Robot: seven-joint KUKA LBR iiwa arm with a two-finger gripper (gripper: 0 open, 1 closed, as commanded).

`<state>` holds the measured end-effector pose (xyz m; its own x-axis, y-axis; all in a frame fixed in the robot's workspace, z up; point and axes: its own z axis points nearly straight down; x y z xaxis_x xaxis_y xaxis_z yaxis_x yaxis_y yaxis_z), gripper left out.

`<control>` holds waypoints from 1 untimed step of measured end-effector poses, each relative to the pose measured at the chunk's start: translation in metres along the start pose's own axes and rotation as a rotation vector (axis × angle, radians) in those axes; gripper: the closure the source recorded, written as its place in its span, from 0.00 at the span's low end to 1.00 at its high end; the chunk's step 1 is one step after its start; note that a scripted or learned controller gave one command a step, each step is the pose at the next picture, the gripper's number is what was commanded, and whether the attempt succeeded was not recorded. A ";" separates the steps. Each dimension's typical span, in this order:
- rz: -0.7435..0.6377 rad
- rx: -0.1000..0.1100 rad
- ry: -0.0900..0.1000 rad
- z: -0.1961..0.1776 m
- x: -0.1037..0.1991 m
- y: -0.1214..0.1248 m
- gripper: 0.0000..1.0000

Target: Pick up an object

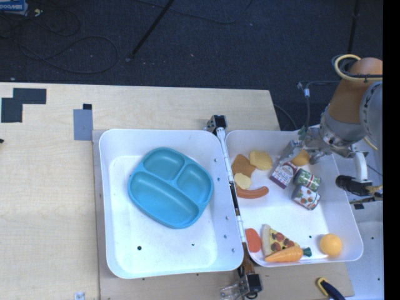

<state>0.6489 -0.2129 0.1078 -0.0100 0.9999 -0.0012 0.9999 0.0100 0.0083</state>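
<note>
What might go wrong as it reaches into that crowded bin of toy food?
The tool sits at the back of the right bin, where a maroon carton and two small green-and-red cartons crowd together; it might nudge them or catch two. The sausage and bread pieces lie nearby and could shift.

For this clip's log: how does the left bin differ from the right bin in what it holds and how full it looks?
The left bin holds a single large item, a blue divided plate, while the right bin holds many small toy foods, such as a pizza slice and an orange ball. Much of the left bin's floor shows bare; the right bin's is scattered with pieces. The arm's hand is over the right bin's far edge, not the left. Both are shallow and white.
</note>
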 end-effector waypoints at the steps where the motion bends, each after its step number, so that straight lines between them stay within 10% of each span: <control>1: 0.010 -0.012 -0.002 0.010 0.000 -0.025 0.00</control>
<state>0.6242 -0.2134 0.0972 -0.0001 1.0000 -0.0035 0.9998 0.0002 0.0206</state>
